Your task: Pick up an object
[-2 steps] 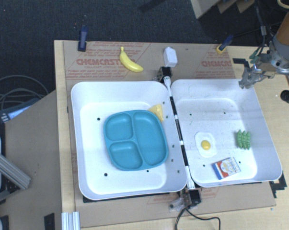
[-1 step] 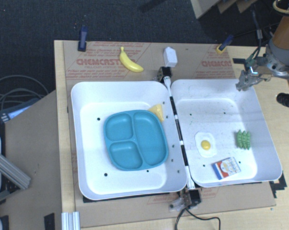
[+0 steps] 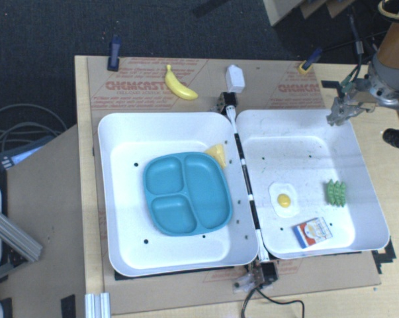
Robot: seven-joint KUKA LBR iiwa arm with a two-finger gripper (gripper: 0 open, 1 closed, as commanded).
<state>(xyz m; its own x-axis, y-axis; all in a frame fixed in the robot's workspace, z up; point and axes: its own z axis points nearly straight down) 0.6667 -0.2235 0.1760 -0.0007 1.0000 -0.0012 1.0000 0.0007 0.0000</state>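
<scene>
The right bin (image 3: 298, 134) holds a fried-egg toy (image 3: 284, 199), a small green ridged piece (image 3: 335, 193) and a little red, white and blue packet (image 3: 312, 232). In the left bin (image 3: 120, 144) lies a blue divided plate (image 3: 186, 193) with a yellow wedge (image 3: 217, 154) at its far right corner. My gripper (image 3: 336, 116) hangs over the far right corner of the right bin, well away from all the objects. Nothing shows between its fingers.
A yellow banana (image 3: 178, 85) lies on the cardboard behind the left bin. A white clip (image 3: 235, 78) sits at the back between the bins. Blue clamps (image 3: 114, 53) mark the board's back edge. The arm comes in from the upper right.
</scene>
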